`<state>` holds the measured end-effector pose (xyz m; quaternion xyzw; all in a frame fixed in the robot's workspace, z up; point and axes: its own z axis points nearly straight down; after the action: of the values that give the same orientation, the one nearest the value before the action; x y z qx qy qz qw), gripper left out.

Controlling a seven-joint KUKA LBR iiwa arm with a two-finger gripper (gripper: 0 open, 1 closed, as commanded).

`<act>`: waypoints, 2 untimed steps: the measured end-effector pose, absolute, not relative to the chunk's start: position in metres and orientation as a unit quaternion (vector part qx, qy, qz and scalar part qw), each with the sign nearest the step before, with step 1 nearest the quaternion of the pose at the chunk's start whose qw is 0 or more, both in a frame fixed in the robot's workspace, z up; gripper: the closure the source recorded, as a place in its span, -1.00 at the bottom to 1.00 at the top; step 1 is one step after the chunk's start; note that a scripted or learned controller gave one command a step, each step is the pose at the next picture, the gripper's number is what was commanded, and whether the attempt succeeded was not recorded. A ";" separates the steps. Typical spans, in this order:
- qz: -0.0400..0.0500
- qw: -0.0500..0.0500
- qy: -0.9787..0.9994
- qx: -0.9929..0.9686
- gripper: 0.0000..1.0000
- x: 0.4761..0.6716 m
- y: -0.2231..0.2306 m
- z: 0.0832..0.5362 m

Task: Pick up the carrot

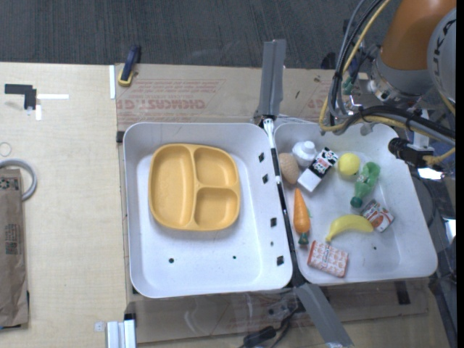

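Observation:
The carrot [301,211] is orange with a green stub at its near end. It lies lengthwise in the right bin [417,267], close against that bin's left wall. My gripper [367,114] hangs above the far edge of the right bin under the orange-banded wrist, amid cables. It is well behind and to the right of the carrot, and nothing shows in its grasp.
A yellow three-part plate [194,187] sits in the left bin [210,270]. Around the carrot lie a brown ball [288,169], a milk carton [319,170], a lemon [349,164], a green item [366,180], a banana [349,227], a small can [378,216] and a red packet [328,258].

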<state>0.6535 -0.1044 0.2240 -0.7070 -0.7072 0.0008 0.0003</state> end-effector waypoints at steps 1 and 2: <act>-0.004 -0.008 -0.667 -0.745 -1.00 0.630 -0.141 0.117; -0.010 -0.016 -0.763 -0.647 -1.00 0.582 -0.132 0.108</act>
<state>0.5822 -0.1324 0.1077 -0.6466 -0.7626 -0.0098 -0.0164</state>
